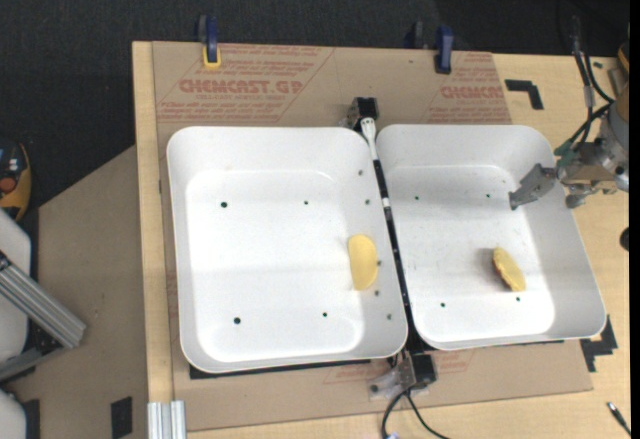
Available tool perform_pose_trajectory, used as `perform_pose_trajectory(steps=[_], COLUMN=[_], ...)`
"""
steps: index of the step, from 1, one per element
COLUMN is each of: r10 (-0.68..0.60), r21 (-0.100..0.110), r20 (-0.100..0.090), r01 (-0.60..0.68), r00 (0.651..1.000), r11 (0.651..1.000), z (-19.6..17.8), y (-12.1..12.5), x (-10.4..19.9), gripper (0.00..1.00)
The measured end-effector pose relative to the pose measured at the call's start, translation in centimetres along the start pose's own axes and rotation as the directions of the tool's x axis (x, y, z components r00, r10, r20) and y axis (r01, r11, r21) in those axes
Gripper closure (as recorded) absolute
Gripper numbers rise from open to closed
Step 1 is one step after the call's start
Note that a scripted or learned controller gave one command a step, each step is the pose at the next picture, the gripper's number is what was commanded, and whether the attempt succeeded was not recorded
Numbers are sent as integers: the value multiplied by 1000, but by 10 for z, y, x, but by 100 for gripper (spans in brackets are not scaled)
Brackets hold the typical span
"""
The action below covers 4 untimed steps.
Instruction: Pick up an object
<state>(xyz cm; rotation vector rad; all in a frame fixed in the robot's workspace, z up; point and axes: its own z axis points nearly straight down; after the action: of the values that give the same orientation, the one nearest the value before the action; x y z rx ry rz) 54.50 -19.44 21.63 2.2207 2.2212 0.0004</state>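
Observation:
A yellow oval object (pixel 362 261) lies in the left bin (pixel 250 152), close to its right wall. A smaller yellow-brown object (pixel 509 269) rests in the right bin (pixel 450 142), toward its front right. My gripper (pixel 533 185) reaches in over the right bin's right rim, above and behind the yellow-brown object and apart from it. I see nothing held in it.
The two white bins sit side by side on a cardboard sheet (pixel 300 77) held by blue clamps (pixel 208 30) at the back. A black bracket (pixel 364 111) stands at the bins' shared back corner. Cables (pixel 405 397) run off at the front.

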Motion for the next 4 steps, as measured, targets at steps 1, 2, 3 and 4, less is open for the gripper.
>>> perform_pose_trajectory(steps=[1, 2, 3, 4], r10=[3, 2, -8, -15], r21=[10, -2, -22, -1], r20=[-4, 1, 5, -5], r01=[-3, -2, 8, 15], r00=[1000, 1000, 1000, 1000], r11=[1000, 1000, 1000, 1000], z=[137, 119, -45, -53], y=[-33, -29, 37, 26], x=[2, 1, 41, 216], gripper=[0, 100, 100, 100])
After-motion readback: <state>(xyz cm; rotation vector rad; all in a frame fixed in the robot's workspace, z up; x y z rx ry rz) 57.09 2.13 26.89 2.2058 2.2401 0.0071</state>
